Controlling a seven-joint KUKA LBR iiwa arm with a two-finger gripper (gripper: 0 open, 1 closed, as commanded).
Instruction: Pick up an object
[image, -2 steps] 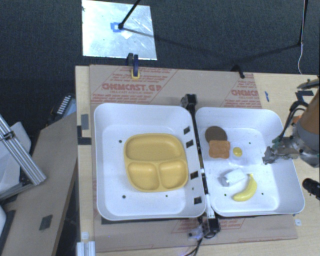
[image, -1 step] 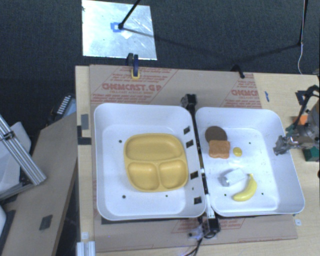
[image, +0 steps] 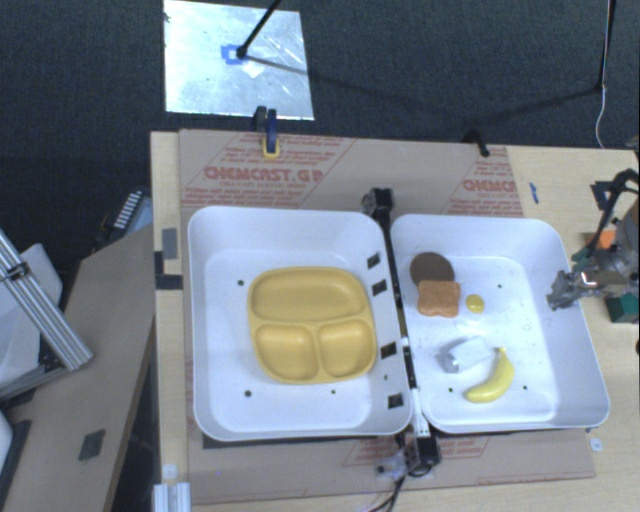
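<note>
Loose pickable items clustered in right bin (image: 560, 400)'s left half — banana (image: 493, 380) toward the front edge — within reach of gripper (image: 566, 290) at the bin's right rim, grip state impossible to tell.

Lay in left bin (image: 215, 300): divided plate (image: 308, 323). In right bin (image: 540, 300): cookie (image: 431, 267) far, toast (image: 439, 298) just nearer, banana (image: 492, 379) nearest, right of a small block (image: 466, 353).

Two white bins (image: 215, 330) sit side by side. One yellow divided tray (image: 305, 325) lies in the left bin. The right bin holds one banana (image: 493, 380), one brown disc (image: 431, 267), one tan block (image: 438, 298), one small yellow piece (image: 475, 303) and one white object (image: 466, 353).
</note>
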